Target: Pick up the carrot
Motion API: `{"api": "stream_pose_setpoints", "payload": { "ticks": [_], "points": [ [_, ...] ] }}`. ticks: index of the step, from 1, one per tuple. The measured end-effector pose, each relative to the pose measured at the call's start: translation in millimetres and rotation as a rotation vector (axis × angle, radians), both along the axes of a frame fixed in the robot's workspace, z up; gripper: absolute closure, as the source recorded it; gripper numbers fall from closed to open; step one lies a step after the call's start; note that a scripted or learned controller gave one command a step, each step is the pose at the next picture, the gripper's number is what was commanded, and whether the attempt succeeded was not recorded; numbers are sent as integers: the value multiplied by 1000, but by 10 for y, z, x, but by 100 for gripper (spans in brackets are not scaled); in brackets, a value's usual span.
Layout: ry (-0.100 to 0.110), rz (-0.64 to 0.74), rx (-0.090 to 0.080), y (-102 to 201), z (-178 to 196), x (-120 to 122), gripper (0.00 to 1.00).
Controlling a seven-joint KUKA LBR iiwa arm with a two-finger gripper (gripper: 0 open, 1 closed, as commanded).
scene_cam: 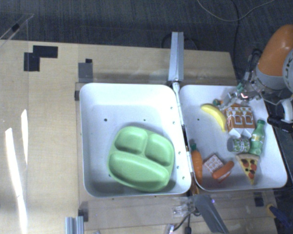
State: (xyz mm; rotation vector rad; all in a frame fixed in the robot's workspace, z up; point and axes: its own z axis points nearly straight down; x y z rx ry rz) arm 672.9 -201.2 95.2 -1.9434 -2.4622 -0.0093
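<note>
Your carrot [197, 163] lies untouched against the right bin's [278, 179] left wall, beside the waffle [212, 163] and sausage [223, 170]. The gripper [241, 92] sits well apart at the far corner; whether it's spread, you cannot tell

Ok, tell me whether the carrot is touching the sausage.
Apart. In the camera view the carrot lies along the right bin's left wall, and the waffle sits between it and the sausage.
</note>
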Motion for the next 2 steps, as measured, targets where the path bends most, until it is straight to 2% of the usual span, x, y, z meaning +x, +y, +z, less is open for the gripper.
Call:
{"api": "stream_pose_setpoints", "payload": {
  "ticks": [1, 2],
  "points": [
    [-7, 9, -2, 27, 41, 17, 100],
    [-6, -165, -7, 570, 830, -60, 100]
  ]
}}
